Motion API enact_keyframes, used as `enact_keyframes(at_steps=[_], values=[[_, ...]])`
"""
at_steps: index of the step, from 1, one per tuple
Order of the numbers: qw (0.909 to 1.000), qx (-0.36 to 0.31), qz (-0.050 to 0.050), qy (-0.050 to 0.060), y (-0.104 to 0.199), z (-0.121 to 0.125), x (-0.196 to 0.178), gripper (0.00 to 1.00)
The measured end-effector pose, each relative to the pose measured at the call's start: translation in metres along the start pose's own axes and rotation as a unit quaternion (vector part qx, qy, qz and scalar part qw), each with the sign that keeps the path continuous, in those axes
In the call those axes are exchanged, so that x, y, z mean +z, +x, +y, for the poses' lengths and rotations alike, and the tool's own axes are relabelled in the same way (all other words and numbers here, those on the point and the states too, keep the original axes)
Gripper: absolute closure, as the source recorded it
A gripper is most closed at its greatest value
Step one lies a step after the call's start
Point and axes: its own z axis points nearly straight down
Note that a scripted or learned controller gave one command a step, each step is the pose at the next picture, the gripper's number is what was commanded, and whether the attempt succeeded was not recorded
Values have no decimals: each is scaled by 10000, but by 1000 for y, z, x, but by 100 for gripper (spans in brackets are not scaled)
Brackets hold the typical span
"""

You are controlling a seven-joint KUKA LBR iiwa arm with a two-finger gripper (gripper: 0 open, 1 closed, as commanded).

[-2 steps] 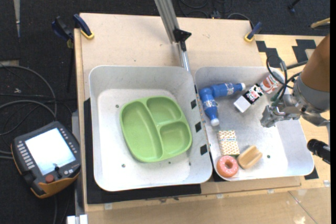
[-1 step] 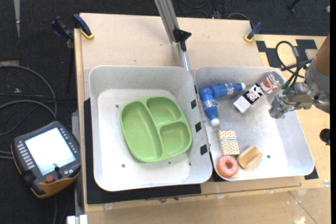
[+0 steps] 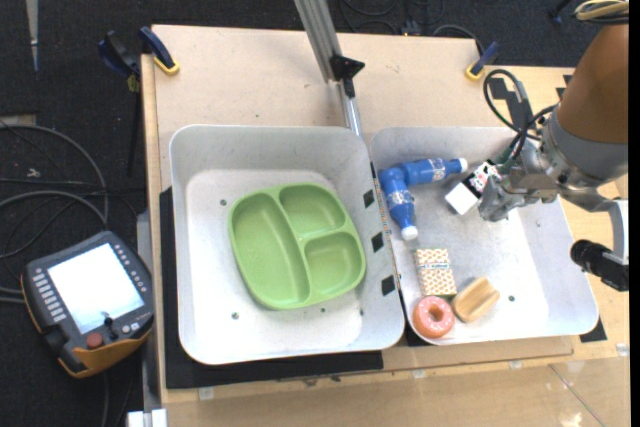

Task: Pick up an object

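Grey arm's tool [image 3: 494, 207] hangs low in the right bin [image 3: 560, 305], its grip impossible to judge. A small white object [image 3: 461, 198] lies just left; reaching seems underway, a descent next.

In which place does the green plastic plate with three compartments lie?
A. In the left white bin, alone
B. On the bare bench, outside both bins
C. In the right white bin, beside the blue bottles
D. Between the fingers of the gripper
A: the green plastic plate with three compartments lies flat on the floor of the left white bin, while the blue bottles and the gripper are over the right white bin.
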Motion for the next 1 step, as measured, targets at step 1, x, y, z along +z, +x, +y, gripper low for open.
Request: enact_keyframes(at_steps=[1], values=[[10000,-1,4,20,58,13,14,100]])
